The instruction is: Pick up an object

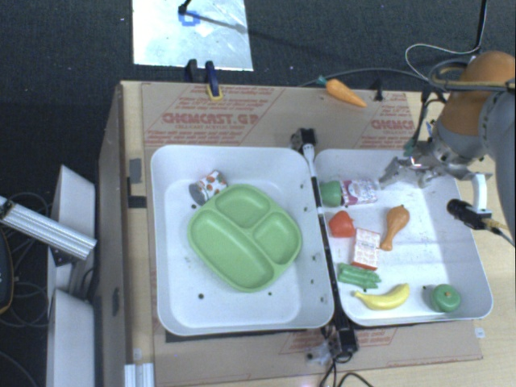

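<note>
The gripper (413,168) hangs over the right bin's (468,248) far edge; whether it is apart or together, I cannot tell. Approach step: next, descend on the drumstick (394,225) mid-bin.

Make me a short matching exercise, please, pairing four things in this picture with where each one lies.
Things:
1. green plate
2. banana
3. carrot
4. drumstick

Places:
A. on the bench behind the bins
B. left bin
C. front of the right bin
D. middle of the right bin

Pairs: 1-B, 2-C, 3-A, 4-D
</note>
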### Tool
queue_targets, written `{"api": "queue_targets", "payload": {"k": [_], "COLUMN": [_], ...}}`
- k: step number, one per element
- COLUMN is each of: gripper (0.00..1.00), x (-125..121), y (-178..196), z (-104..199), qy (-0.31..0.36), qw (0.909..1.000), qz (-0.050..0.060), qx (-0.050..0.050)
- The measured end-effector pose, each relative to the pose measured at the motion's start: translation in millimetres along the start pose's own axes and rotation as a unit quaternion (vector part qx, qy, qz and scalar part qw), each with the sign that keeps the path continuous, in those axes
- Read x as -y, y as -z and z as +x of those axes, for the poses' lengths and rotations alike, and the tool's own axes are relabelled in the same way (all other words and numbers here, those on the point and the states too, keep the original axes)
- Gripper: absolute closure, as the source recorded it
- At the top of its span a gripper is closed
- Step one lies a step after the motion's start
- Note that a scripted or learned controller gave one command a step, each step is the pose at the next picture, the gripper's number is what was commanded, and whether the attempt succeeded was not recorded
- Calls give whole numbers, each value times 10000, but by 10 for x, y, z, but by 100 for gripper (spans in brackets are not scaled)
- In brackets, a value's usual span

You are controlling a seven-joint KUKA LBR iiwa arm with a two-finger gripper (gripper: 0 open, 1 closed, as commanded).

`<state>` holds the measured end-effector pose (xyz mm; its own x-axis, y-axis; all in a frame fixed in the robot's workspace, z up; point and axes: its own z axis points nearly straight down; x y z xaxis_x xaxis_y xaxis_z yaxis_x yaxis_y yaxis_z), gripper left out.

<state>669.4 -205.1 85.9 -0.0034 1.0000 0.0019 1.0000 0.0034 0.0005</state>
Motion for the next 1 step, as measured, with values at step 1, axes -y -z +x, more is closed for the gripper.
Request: {"api": "queue_targets", "payload": {"k": [1], "gripper": [0], "x": [1], "y": [-4], "z": [46], "qy": [2], "qw": [10000], "qz": [-15], "qx": [17]}}
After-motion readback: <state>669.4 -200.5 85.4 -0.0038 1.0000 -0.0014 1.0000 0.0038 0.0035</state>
